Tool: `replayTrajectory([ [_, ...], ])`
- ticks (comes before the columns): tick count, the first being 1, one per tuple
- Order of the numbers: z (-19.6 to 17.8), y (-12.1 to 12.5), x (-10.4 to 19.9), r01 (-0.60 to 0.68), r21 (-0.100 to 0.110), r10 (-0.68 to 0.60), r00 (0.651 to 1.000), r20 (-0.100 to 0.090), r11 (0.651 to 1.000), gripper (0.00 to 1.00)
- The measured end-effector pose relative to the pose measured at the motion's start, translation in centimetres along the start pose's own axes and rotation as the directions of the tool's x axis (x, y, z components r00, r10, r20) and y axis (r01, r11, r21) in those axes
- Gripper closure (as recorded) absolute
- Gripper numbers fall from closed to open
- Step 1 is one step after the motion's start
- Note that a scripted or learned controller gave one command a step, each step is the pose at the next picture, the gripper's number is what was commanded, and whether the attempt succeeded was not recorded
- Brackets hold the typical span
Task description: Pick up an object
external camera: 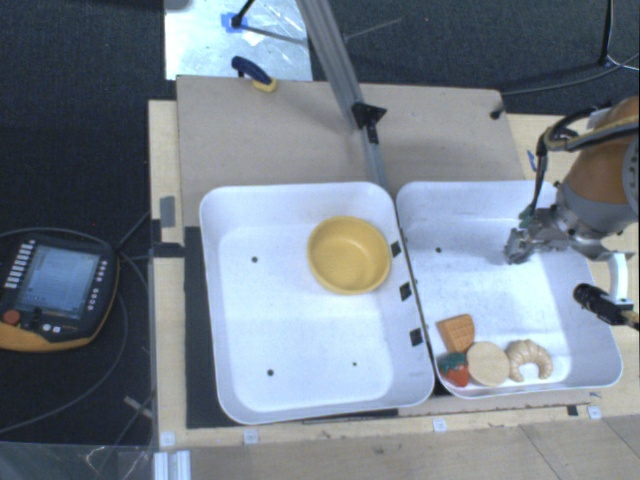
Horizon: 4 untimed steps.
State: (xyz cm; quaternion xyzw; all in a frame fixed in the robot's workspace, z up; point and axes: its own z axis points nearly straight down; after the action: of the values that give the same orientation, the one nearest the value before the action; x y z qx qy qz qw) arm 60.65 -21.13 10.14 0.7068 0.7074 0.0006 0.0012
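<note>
The arm [600, 183] is reaching into the right bin [470, 288] from the right, its gripper [517, 246] hanging over bare floor near the bin's upper half. Whether the jaws are open or closed, I cannot tell; nothing is showing between them.

The likely picks are lying well below the jaws in the bin's lower corner: a croissant [530, 358], a round biscuit [488, 364], an orange cracker [457, 331] and a small red piece [456, 374], all crowded together and touching. The croissant, at the cluster's right end, is probably offering the cleanest grip; the jaws should be coming down straight so neighbours are not getting nudged.

Far left of the jaws, a yellow bowl [348, 254] is sitting in the left bin [300, 368]. The bin wall is crowding the cluster.
</note>
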Motion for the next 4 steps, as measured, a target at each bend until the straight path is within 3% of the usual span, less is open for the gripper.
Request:
replayTrajectory([
  [2, -11.3, -0.9, 1.2, 0.001, -0.003, -0.001, 1.000, 0.000, 1.000, 1.00],
  [3, -17.4, -0.1, 1.1, 0.000, -0.004, 0.000, 1.000, 0.001, 1.000, 1.00],
  [4, -17.2, -1.4, 5.7, 0.003, 0.001, -0.003, 1.000, -0.001, 1.000, 1.00],
])
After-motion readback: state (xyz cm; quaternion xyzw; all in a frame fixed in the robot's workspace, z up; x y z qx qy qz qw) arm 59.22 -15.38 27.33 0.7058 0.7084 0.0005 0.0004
